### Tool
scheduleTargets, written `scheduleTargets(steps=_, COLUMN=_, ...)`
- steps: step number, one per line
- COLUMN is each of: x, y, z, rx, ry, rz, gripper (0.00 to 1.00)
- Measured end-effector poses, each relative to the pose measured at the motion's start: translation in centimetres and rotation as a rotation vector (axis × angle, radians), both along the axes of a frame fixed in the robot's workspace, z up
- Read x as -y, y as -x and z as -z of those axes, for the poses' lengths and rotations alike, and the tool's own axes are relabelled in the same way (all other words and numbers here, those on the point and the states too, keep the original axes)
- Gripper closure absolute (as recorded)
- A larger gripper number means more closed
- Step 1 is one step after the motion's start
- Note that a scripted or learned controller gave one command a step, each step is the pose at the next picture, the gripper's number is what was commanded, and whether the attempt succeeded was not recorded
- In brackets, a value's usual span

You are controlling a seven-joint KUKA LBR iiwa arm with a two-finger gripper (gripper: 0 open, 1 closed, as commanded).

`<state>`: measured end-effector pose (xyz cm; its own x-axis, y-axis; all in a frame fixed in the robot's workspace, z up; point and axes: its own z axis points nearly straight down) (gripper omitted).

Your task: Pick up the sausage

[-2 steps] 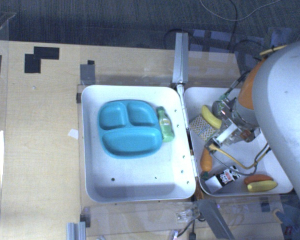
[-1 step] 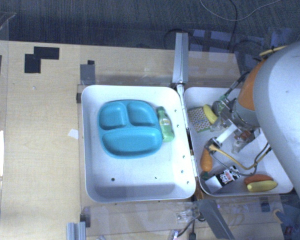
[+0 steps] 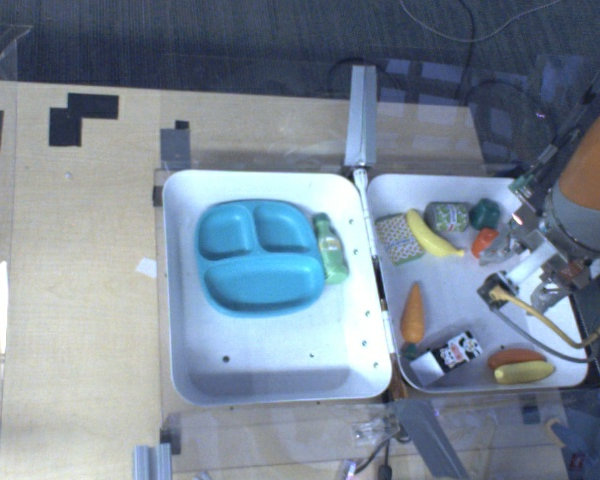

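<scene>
Camera view from above, at a slant, shows two shallow white bins side by side on a wooden bench. The reddish-brown sausage [image 3: 517, 355] lies in the front right corner of the right bin [image 3: 450, 313], touching a yellow bun-shaped piece [image 3: 525, 372] just in front of it. The grey arm's gripper [image 3: 520, 268] hangs over the right side of that bin, behind the sausage and apart from it; whether it is open or closed cannot be told.

The likely risks: the sausage sits close to the bin wall, so a descent could strike the rim, and the gripper could catch the yellow piece instead or along with it. A yellow cable [image 3: 545, 320] loops near the approach path.

A black-and-white carton [image 3: 458, 351] lies just left of the sausage, an orange carrot [image 3: 412, 313] further left. A yellow banana [image 3: 432, 234] lies well behind. The left bin [image 3: 270, 363] holds a blue divided plate [image 3: 258, 258] and a green bottle [image 3: 330, 249].
</scene>
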<state>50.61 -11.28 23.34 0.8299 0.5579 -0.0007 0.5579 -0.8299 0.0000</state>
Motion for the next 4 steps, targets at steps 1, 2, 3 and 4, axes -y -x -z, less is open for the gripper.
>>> scheduleTargets(steps=1, x=0.9, y=-0.3, z=-6.0, rx=0.000, ry=0.002, rz=0.179, gripper=0.00)
scheduleTargets(steps=2, x=3.4, y=2.0, z=8.7, rx=-0.004, ry=-0.002, rz=0.152, gripper=0.00)
scheduleTargets(steps=3, x=4.1, y=1.9, z=11.5, rx=-0.002, ry=-0.003, rz=0.089, gripper=0.00)
scheduleTargets(steps=4, x=3.9, y=1.4, z=14.5, rx=0.014, ry=0.001, rz=0.070, gripper=0.00)
